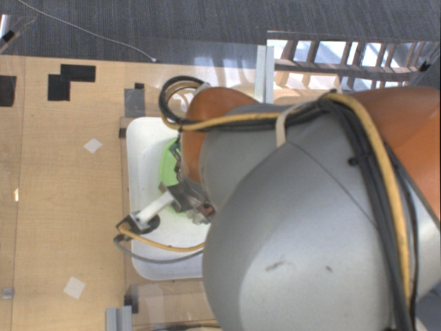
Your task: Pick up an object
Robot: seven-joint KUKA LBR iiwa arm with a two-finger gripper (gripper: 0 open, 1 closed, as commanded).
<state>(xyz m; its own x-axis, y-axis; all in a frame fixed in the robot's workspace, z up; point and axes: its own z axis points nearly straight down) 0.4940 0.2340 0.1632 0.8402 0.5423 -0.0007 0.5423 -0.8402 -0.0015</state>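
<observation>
One shallow white plastic bin can be counted on the light wooden bench, most of it covered by one large grey robot arm with one orange band. Inside the bin, beside the arm, lies one bright green object, partly hidden. One yellow cable curves across the bin's near side. Left of the bin, the bench carries two black angular marks and two pale square tags.
</observation>
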